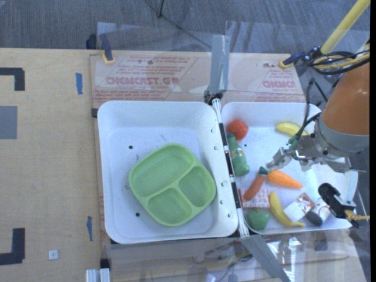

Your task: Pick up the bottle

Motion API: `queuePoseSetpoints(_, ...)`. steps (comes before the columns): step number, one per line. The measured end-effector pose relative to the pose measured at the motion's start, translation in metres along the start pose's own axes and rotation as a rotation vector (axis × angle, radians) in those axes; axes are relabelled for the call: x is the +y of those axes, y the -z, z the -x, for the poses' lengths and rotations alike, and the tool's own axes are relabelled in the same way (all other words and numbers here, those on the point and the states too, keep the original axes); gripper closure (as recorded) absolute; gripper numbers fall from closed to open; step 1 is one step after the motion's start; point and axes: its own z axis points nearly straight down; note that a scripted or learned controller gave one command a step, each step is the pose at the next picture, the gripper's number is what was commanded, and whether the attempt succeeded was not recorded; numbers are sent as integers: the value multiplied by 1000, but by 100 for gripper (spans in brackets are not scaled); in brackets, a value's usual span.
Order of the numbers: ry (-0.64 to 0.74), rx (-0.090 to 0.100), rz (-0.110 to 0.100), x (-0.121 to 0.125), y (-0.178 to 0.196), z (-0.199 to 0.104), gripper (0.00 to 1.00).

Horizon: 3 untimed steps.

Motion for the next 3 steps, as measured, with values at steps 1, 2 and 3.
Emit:
queuePoseSetpoints(1, -275, 0, 2, -19, -100, 45, 0)
queuePoseSetpoints(2, -595, 12, 12, -25, -101, 91, 0)
queuePoseSetpoints(3, -930, 0, 14, -28, -102, 83, 0)
